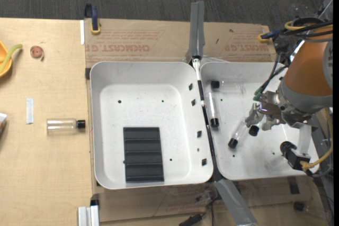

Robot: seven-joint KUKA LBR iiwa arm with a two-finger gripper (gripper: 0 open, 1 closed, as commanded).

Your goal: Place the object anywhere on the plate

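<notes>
Camera view: the gripper point(258, 120) hangs over the right bin point(233, 169), just beside a clear vial point(237, 136); finger state I cannot tell. I judge picking is underway. Next, carry it to the black plate point(143, 154) in the left bin point(100, 129).

Both bins point(100, 114) are white with small dark specks. Left bin holds a black ribbed plate point(143, 154) at 6 o'clock. Clear vials with black caps point(212, 109) — right bin. Arm band point(313, 69) orange. Bench point(42, 166) — pale wood; brown printed cardboard point(143, 42) at 12 o'clock.
</notes>
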